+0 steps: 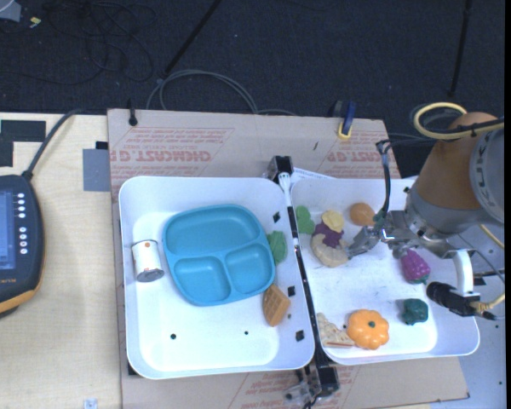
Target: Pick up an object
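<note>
Gripper (360, 244) is reaching into the right bin (460, 341), beside the tan toy (330, 255); finger state: cannot tell. Approach step underway; next needs closing squarely on one toy.

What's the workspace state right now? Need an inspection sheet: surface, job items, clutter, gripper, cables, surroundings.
Surface: two white bins, left bin and right bin, on cardboard sheet.
Job's things: right bin holds orange pumpkin, purple grapes, dark green toy, small orange ball, beige round piece.
Clutter: left bin holds blue divided tray, white can, brown waffle piece.
Grippers: gripper low in right bin beside the beige round piece; nothing seen held.
Cables: black cables behind bench.
Surroundings: teach pendant at left.
</note>
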